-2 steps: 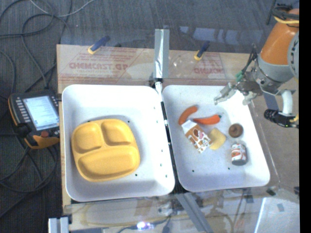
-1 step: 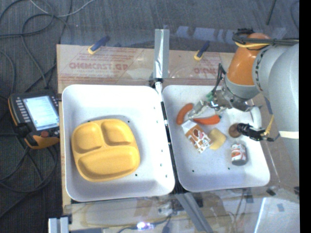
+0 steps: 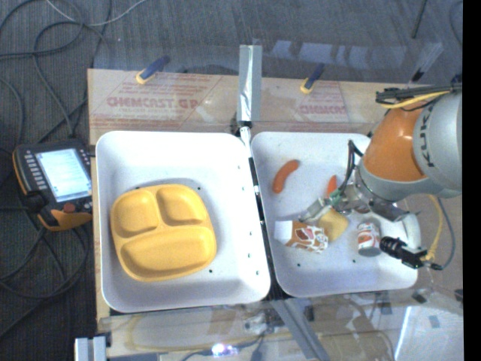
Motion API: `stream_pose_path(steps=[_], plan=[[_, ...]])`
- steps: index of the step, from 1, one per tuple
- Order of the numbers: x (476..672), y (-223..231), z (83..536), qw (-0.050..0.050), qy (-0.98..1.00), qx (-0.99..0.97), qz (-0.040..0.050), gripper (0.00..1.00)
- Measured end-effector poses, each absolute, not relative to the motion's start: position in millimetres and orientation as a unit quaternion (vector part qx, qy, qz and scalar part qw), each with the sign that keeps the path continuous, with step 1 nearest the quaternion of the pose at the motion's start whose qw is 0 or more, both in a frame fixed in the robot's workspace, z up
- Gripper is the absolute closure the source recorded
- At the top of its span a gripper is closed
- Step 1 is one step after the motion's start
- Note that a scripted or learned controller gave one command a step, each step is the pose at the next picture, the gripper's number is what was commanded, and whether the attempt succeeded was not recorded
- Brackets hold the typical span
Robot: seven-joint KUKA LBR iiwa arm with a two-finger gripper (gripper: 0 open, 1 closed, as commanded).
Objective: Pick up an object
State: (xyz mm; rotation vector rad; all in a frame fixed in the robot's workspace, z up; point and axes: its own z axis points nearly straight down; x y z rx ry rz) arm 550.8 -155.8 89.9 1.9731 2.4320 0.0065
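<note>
Where the arm (image 3: 421, 153) is bent in from the right over the right bin (image 3: 301, 277), its gripper (image 3: 336, 199) is lowered beside a yellow block (image 3: 333, 222); whether the pincer is apart or together cannot be told. An orange sausage (image 3: 285, 175) is seen apart.

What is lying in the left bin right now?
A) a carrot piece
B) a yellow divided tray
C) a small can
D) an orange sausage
B: the yellow divided tray lies alone in the left bin, while the sausage, can and carrot piece all sit in the right bin.
</note>
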Motion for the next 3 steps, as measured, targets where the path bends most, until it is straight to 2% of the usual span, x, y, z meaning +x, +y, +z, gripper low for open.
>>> stream_pose_path(steps=[1, 2, 3], plan=[[602.3, -209, 91, 0.006, 0.796, 0.605, 0.0048, 0.0], [602.8, -210, 100, 0.008, 0.796, 0.605, 0.0041, 1.0], [626.1, -160, 195, 0.0, 0.748, 0.664, -0.001, 1.0]])
